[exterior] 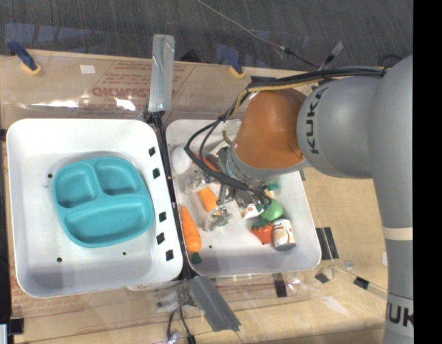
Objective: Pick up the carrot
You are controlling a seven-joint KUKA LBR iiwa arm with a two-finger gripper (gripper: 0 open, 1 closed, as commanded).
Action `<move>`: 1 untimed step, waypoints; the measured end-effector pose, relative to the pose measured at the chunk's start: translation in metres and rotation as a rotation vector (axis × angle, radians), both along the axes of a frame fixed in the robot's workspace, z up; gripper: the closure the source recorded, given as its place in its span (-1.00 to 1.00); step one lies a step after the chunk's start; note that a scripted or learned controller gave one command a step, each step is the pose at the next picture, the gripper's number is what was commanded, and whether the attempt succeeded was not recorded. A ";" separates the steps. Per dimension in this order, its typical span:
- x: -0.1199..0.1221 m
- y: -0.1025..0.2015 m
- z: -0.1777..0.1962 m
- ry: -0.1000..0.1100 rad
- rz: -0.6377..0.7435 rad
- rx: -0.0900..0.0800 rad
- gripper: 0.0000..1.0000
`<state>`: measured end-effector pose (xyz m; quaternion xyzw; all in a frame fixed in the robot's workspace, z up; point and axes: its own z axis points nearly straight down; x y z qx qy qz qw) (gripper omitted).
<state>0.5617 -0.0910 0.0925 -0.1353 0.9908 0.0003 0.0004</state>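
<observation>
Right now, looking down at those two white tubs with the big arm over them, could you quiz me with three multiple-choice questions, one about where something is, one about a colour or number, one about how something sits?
1. Where does the carrot lie?
A. In the right bin, along its left wall
B. On the teal tray
C. On the bench outside both bins

2. How many compartments does the teal tray have?
A. Two
B. Three
C. Five

3. How does the small can sit?
A. Upright on the tray
B. Tipped on its side in the right bin
C. Stacked on the carrot

Answers: 1 A, the orange carrot rests against the divider side of the right bin. 2 B, two small sections sit above one long one. 3 B, its round end faces sideways beside the red and green items.
</observation>
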 end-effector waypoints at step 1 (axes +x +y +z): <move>0.002 0.002 0.011 -0.003 0.007 0.000 1.00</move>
